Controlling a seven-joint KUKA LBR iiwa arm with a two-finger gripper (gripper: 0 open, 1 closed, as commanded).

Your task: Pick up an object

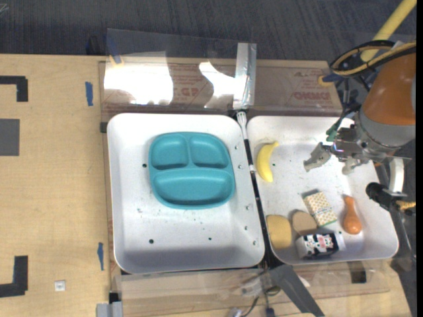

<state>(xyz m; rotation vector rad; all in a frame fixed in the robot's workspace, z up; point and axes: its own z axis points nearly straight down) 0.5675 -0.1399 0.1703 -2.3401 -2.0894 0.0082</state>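
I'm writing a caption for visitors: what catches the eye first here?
The teal divided plate in the middle of the left bin. Next, the yellow banana at the right bin's left wall, and the arm's orange band above the gripper.

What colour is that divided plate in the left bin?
Teal blue: the divided plastic plate, clearest in the camera view.

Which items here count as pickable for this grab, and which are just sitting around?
Pickable, right bin:
- banana
- orange gourd-shaped toy
- patterned block
- yellow-tan lump
- tan piece
- dark can on its side

Just lying about:
- teal divided plate in left bin
- clear panel behind bins
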